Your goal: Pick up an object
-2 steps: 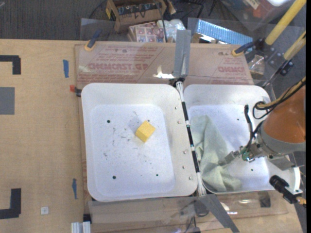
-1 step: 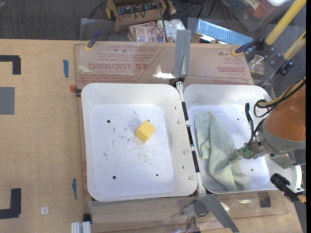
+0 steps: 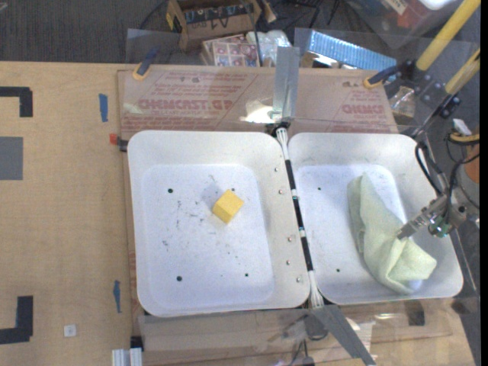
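We see two white bins side by side on the bench. The left bin (image 3: 152,166) has one small yellow block (image 3: 227,207) in it, a little above the middle of its floor. The block sits turned, with a corner pointing toward the top of the view. It looks about as wide as it is long, so we cannot pick out a long side.

The right bin (image 3: 328,166) has one pale green cloth (image 3: 385,235) in it. The cloth is crumpled and lies on the right part of the floor. Its long way runs from the upper left down to the lower right, and the lower end is bunched up and wider.

The gripper (image 3: 408,231) comes in from the right and its tip is at the cloth's right edge, touching it or just above it. We cannot tell if it is open or closed, and we cannot tell if it has hold of the cloth
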